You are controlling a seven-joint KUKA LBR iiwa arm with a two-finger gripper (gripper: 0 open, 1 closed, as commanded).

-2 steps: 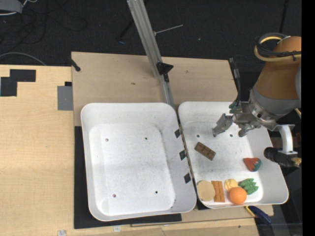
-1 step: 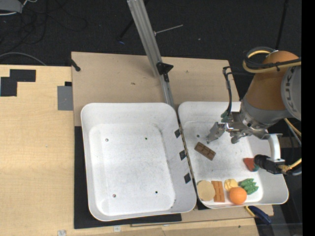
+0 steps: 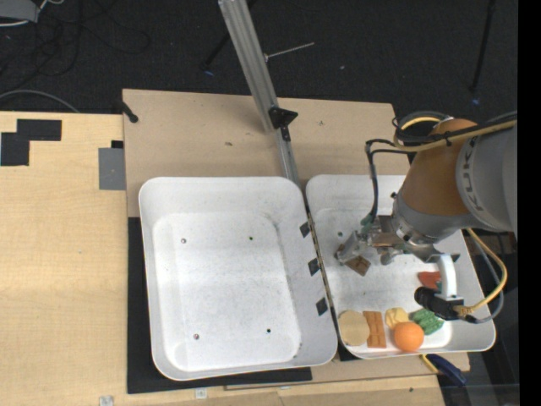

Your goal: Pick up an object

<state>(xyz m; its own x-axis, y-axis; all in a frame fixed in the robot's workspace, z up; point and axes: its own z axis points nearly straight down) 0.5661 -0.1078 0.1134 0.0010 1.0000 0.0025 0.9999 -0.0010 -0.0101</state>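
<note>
My gripper (image 3: 353, 254) is low over the middle of the right bin (image 3: 338, 201), with the arm reaching in from the right. A small brown block (image 3: 359, 266) lies right at the gripper's tip, touching or just beneath it; I cannot tell whether it is held. Along the bin's front edge sit a tan round piece (image 3: 352, 328), an orange-brown slab (image 3: 375, 329), a small yellow item (image 3: 396, 316), an orange ball (image 3: 408, 337) and a green item (image 3: 428, 320). A red item (image 3: 429, 277) peeks out beside the wrist.
The left bin (image 3: 221, 273) lies beside the right one, sharing a wall with dark clips (image 3: 314, 266). A slanted metal rail (image 3: 254, 66) rises behind the bins. The bench's wooden top (image 3: 59, 227) extends to the left.
</note>
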